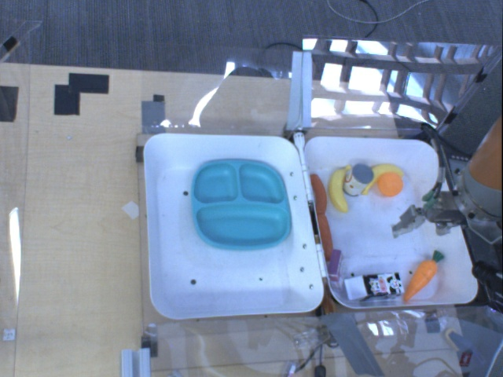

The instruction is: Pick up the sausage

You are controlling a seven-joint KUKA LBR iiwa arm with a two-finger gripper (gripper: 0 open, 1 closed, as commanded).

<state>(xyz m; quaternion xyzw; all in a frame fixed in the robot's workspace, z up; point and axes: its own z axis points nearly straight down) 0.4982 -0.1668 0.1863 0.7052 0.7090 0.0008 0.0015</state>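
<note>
Over the right bin [452, 293], the gripper [410, 222] hangs near the far wall, apparently empty (I cannot tell its spread). Against the bin's left wall lies the sausage [318, 204], well apart, so this looks like the approach: next, cross leftward and descend.
</note>
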